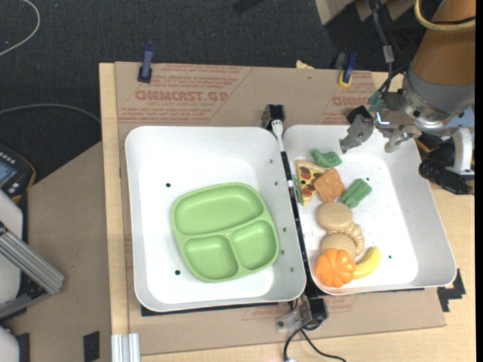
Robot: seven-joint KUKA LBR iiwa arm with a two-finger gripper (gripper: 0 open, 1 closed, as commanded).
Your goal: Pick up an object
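Fingers spread and holding nothing, the gripper [373, 133] hovers over the right bin [423, 225], just up-right of the green toy [327, 157] heading a toy-food cluster, seemingly poised for a pick.

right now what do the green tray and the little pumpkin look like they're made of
Green tray: looks like moulded plastic, matte to satin, judging by its even pale colour, rounded compartment walls and soft sheen. Pumpkin: probably plastic or rubber toy food, smooth and evenly bright orange with faint ribs; which one is hard to tell.
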